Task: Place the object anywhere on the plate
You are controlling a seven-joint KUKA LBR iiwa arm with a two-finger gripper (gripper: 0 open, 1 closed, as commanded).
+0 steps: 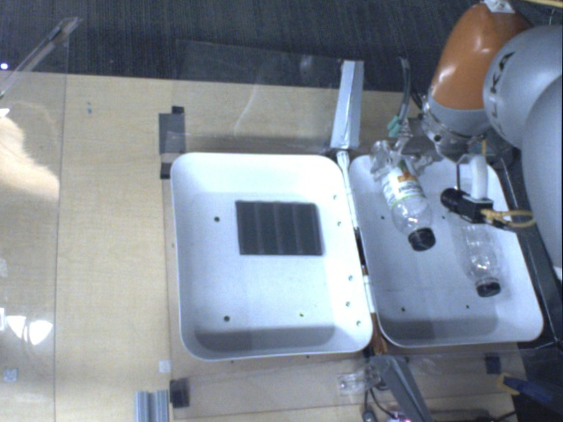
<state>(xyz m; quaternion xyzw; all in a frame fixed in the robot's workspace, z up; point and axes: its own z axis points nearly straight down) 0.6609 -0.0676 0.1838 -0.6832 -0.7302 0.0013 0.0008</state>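
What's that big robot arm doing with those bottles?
The grey and orange robot arm reaches in from the right, over the far end of the right bin. Its end effector sits at the base of a clear plastic bottle with a black cap, which tilts across that bin. A second clear bottle lies nearby. The dark ridged plate waits in the left bin.

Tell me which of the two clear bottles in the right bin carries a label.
The bottle nearer the left bin, just below the gripper, carries a white and yellow label. The other bottle, near the right wall, looks plain and clear.
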